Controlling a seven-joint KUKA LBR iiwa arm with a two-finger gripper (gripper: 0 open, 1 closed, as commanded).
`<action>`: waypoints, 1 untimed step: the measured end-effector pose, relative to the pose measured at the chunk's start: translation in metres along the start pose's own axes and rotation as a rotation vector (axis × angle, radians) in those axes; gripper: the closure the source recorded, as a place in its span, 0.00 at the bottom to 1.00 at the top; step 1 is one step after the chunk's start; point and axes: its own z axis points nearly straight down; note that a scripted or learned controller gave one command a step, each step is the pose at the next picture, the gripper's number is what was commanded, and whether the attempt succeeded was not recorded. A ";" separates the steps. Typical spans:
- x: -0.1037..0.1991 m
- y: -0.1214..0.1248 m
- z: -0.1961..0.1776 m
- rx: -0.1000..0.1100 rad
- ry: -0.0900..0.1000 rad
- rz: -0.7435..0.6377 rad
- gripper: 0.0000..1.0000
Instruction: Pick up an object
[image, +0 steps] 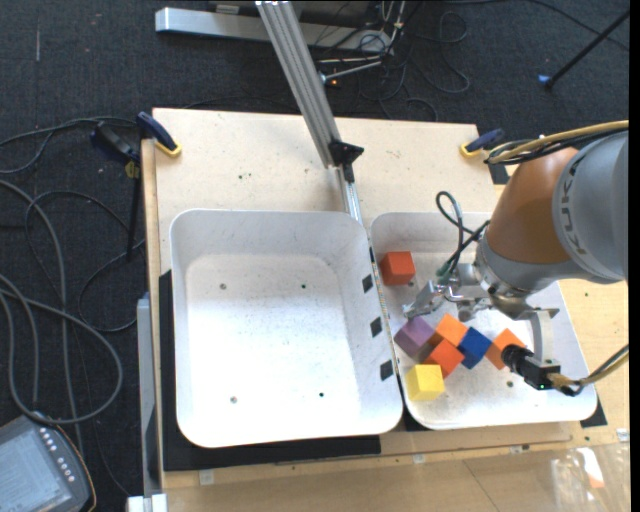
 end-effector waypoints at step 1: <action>0.000 0.001 0.033 -0.002 -0.002 -0.002 0.00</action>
